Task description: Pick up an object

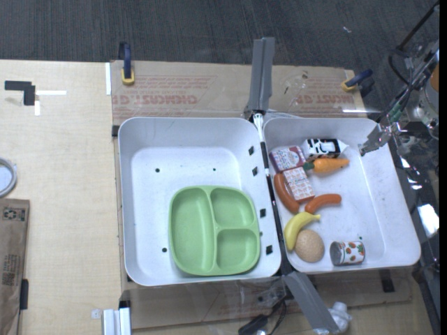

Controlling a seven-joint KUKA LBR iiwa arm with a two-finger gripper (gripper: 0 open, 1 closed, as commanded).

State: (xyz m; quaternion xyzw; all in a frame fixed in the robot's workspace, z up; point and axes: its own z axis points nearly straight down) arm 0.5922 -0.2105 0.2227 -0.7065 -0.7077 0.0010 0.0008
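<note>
The right bin (380, 208) holds several toy foods. A black-and-white carton (323, 146) and an orange carrot (330, 165) lie at its back. Beside them are a red packet (286, 158) and a red-and-white box (299, 183). Two sausages (323, 202) lie around that box. Toward the front are a yellow banana (299, 227), a tan egg (309, 246) and a small can (347, 252). My gripper (380, 137) hangs over the bin's back right corner, apart from all the objects, with nothing seen in it.
The left bin (140, 187) carries a green divided plate (214, 229) at its front. A grey divider post (262, 75) rises between the bins at the back. Clamps (126, 65) hold the cardboard behind them. Cables and the arm crowd the right edge.
</note>
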